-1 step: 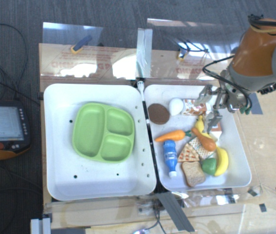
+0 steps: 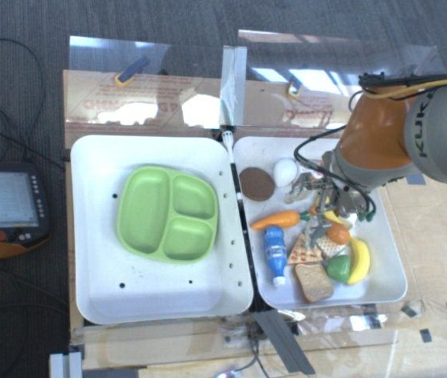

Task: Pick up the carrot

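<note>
At the near end of the right bin lies a slice of bread, with a green pepper-like toy and a banana to its right; just beyond them sit a pizza slice and a blue bottle lying lengthwise at the bin's left side; the carrot rests just past the bottle's far end, lying left to right with its green top toward the left wall and its orange tip pointing right toward the gripper; the gripper hangs low over the clutter just to the right of the carrot, beside a small orange fruit, and nothing is seen clamped in it; whether its fingers stand apart or together cannot be told from this view; farther back lie a brown round cookie-like disc and a white egg; the left bin bears a green divided plate. To do the reach well, the arm would likely need to shift left so the gripper is centred over the carrot's thick middle, close across its narrow width rather than along its length, and descend clear of the bottle's cap and the pizza slice so neither is nudged.
</note>
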Robot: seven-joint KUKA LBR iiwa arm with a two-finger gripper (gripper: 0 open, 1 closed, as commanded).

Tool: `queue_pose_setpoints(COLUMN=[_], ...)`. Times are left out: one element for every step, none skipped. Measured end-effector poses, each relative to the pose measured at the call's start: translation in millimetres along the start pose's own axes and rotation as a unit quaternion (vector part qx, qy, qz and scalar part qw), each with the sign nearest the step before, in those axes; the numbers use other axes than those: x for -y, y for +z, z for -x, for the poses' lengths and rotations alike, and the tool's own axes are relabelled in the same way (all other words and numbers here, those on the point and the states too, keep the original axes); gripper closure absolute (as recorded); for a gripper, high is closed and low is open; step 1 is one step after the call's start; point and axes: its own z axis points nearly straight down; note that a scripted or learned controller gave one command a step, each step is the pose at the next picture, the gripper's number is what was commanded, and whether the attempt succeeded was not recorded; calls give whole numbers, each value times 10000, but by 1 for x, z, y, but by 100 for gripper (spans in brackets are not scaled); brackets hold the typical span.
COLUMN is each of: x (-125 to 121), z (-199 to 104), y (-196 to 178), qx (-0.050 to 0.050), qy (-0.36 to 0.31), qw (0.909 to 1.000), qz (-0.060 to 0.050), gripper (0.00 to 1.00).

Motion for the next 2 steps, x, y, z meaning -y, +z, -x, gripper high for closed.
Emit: queue_pose_setpoints(x=[-26, -39], z=[4, -19], y=[6, 5], qx=[67, 130], qy=[545, 355], qw=[9985, 9993], qz=[-39, -41], gripper=[0, 0])
